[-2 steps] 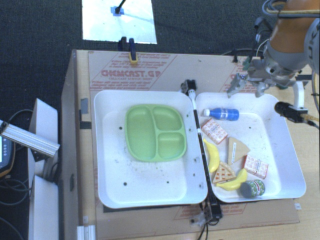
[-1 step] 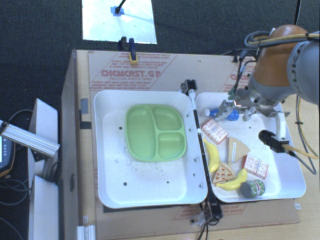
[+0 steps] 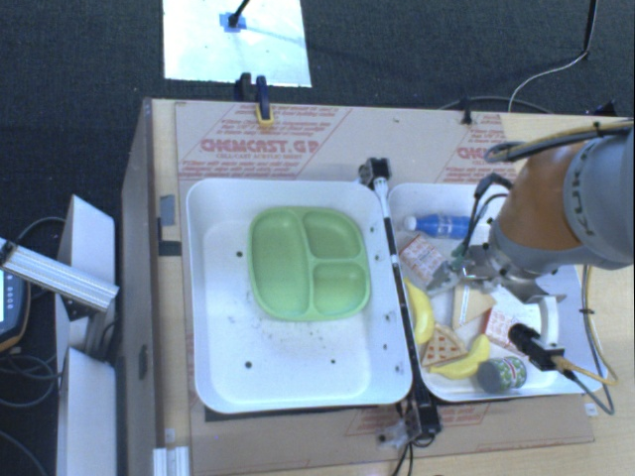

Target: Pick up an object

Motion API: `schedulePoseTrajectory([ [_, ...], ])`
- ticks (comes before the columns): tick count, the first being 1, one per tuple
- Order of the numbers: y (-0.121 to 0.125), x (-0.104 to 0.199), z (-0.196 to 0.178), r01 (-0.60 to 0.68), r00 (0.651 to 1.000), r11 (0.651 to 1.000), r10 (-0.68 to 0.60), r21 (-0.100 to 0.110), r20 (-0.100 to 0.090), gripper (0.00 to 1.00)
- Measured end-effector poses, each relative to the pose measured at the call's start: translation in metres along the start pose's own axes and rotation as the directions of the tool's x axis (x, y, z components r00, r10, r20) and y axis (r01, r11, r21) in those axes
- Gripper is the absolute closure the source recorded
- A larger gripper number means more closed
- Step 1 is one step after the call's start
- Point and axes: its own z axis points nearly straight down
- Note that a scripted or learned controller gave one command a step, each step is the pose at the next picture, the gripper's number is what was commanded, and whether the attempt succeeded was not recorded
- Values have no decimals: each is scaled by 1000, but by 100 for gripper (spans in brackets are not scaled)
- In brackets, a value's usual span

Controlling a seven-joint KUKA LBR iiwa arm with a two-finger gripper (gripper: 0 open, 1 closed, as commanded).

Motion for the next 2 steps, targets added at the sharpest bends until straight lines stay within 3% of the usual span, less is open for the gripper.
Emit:
schedulePoseTrajectory([
  [1, 89, -20, 5, 2, 1000, 1000, -2, 10, -2, 0],
  [2, 114, -1, -19, -1, 1000, 1000, 1, 21, -4, 0],
])
